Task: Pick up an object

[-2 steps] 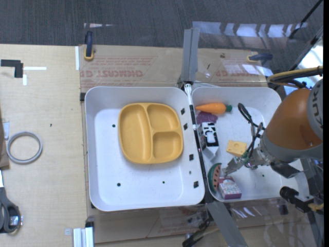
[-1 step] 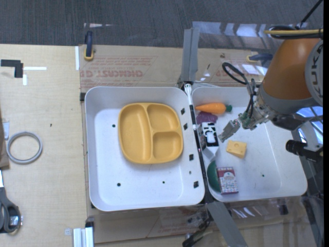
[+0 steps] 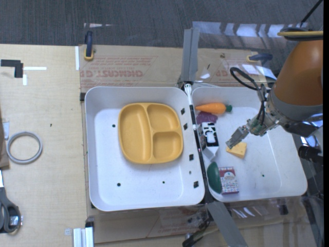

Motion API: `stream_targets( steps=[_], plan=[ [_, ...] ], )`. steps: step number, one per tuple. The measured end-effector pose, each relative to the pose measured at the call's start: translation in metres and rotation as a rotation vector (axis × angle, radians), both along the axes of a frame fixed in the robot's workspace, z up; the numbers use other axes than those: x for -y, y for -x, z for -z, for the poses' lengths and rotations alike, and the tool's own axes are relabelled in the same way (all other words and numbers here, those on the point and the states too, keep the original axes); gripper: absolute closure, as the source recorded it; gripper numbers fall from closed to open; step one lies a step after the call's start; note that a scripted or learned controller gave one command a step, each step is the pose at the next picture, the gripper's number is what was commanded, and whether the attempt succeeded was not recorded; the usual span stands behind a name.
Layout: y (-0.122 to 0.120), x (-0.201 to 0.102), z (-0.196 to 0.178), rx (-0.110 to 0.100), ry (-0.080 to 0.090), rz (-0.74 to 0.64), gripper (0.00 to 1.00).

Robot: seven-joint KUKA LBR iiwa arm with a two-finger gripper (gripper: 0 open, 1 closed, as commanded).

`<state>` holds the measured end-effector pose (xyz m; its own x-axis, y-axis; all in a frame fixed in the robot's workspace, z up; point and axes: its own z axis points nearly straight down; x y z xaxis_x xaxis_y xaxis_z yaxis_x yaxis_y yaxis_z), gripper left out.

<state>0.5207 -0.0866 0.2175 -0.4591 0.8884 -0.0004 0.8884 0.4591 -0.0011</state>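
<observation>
Pale wood tabletop (image 3: 46,189) carrying two white bins: left bin (image 3: 100,189) holds a yellow divided plate (image 3: 150,133); right bin (image 3: 277,181) holds a toy carrot (image 3: 212,107), a purple item (image 3: 207,117), a black-and-white piece (image 3: 210,135), a green item (image 3: 214,177), a small red-and-white carton (image 3: 229,180) whose print is too small to read, and a yellow cheese wedge (image 3: 237,149) mid-bin. Gripper (image 3: 237,137) hangs just above the wedge, whether the jaws are apart cannot be told; wedge judged light, rigid, smooth-sided, best pinched across its flat faces. Cardboard (image 3: 128,68) behind shows mirrored lettering, not legible.
</observation>
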Motion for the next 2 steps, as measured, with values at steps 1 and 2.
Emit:
stream_targets(
  steps=[1, 2],
  plan=[
    [-0.044, 0.076, 0.002, 0.000, 0.001, 0.124, 0.00],
    [-0.090, 0.103, 0.047, 0.002, 0.002, -0.013, 0.00]
  ],
)
